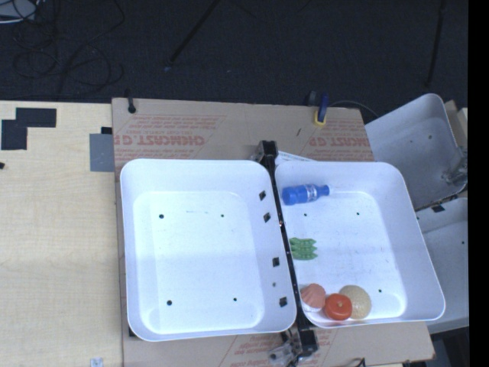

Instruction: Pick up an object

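Lying in the right bin (412, 228): cylindrical blue bottle (304, 194), ridged green pod (302, 248).

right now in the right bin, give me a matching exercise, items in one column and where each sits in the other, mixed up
Items:
1. blue bottle
2. green item
3. red round item
4. pale round item

Places:
A. near edge, between two other items
B. far end, lying on its side
C. near edge, rightmost of the cluster
D. mid-bin, close to the divider

Pairs: 1-B, 2-D, 3-A, 4-C
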Controlling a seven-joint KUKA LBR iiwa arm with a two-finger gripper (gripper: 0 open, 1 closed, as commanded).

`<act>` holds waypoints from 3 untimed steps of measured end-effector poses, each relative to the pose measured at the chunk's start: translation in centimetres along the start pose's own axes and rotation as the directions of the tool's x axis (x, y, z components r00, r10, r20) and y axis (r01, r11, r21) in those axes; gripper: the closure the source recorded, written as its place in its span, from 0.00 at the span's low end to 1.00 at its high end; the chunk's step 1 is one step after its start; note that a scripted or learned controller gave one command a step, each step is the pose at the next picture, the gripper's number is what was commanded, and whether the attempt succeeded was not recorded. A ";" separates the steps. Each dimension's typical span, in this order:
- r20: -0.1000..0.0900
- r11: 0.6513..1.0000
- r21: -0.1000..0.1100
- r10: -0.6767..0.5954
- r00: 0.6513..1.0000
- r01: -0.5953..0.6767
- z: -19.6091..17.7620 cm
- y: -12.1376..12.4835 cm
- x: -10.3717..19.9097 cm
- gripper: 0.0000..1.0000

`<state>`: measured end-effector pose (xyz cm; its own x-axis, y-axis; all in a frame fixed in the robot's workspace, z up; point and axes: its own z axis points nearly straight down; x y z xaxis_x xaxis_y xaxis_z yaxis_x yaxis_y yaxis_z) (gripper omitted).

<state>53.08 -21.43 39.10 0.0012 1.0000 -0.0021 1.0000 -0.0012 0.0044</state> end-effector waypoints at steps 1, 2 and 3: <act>-0.001 1.000 0.004 0.000 1.000 0.000 -2.1 -1.4 0.0 1.00; -0.003 1.000 0.007 0.000 1.000 0.000 -0.8 -4.8 0.1 1.00; -0.007 1.000 0.018 0.000 1.000 0.000 10.9 -5.7 0.2 1.00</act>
<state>47.42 -21.24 28.18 0.0010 1.0000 0.0051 0.9999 -0.0009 -0.0133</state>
